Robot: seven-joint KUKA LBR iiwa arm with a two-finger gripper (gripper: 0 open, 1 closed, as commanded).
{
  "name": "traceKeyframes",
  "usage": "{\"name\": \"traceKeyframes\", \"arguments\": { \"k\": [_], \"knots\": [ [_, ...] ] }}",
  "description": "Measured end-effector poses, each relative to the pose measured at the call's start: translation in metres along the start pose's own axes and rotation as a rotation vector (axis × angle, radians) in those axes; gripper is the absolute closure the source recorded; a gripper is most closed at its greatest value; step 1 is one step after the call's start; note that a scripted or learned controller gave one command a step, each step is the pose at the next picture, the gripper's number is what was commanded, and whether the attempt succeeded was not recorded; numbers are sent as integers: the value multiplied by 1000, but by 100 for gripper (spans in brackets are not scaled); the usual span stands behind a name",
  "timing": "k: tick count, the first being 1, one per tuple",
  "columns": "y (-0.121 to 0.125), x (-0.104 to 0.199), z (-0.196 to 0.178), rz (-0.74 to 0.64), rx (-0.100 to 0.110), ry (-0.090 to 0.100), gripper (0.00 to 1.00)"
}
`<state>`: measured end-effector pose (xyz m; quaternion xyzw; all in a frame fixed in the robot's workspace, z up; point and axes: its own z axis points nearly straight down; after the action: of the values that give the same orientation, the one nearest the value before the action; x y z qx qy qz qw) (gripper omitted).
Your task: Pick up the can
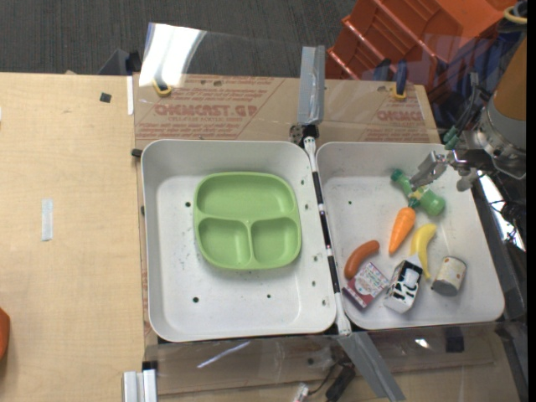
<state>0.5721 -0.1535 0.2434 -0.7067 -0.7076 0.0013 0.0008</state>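
Observation:
The can [449,275] is a small beige cylinder with a dark end. It lies on its side near the front right corner of the right bin [335,182]. My gripper [434,171] hangs over the back right part of that bin, just above a green toy bottle [421,196] and well behind the can. Its fingers stand open with nothing between them. The can touches nothing but the bin floor, with a banana [425,245] just to its left.
Also in the right bin are a carrot [403,227], a red sausage [362,258], a black-and-white carton [406,285] and a maroon packet [367,283]. The left bin [167,300] holds a green divided plate [248,220].

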Motion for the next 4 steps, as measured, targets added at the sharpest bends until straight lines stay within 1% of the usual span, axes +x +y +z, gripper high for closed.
{"name": "traceKeyframes", "arguments": {
  "k": [1,2,3,4],
  "knots": [
    [-21,-55,152,28,-3,8,0],
    [-89,-39,153,38,-1,2,0],
    [-89,-40,144,41,0,2,100],
    [-69,34,25,-81,-1,0,100]
  ]
}}
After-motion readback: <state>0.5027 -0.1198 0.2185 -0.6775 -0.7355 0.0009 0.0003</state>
